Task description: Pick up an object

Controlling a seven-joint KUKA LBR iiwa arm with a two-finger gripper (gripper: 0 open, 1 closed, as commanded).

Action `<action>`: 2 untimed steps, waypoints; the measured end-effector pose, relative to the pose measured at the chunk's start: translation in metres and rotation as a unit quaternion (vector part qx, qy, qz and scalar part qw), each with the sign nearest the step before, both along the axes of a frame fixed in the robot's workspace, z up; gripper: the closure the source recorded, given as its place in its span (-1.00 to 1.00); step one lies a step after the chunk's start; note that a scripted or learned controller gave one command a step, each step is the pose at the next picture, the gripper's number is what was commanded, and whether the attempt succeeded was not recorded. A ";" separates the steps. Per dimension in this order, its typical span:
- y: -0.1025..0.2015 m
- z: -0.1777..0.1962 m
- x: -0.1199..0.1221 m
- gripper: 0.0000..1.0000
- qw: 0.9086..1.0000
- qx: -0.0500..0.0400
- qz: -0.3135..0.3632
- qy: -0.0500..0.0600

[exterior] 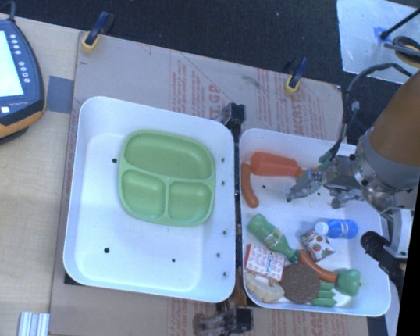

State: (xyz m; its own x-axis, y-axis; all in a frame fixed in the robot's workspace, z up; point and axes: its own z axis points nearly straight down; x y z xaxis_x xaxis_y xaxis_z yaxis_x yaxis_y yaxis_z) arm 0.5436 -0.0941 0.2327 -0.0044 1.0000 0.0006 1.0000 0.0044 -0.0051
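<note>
1. Far to the pincer's left: green divided plate (167, 177) lying flat in the left bin (78, 253).
2. Just left of the pincer: orange carrot-like toy (275, 165) in the right bin (378, 307), long axis running left-right, pointing toward the fingers.
3. Pincer (312, 184) itself: spread apart, nothing between the fingers, hovering low by the carrot's right end.
4. Below and right of the pincer: blue-capped bottle (337, 228), well apart; likely target the carrot, being nearest.

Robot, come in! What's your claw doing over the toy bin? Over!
Gripper open, low in the right bin. Holding nothing. Orange carrot just left of it, blue bottle below. Toys crowd the bin's near end.
</note>
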 end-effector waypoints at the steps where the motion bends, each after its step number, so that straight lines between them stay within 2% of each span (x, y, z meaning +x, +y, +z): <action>1: -0.055 -0.038 -0.026 -1.00 1.000 -0.001 0.000 0.000; 2: -0.060 -0.142 -0.042 -1.00 1.000 0.000 0.001 0.000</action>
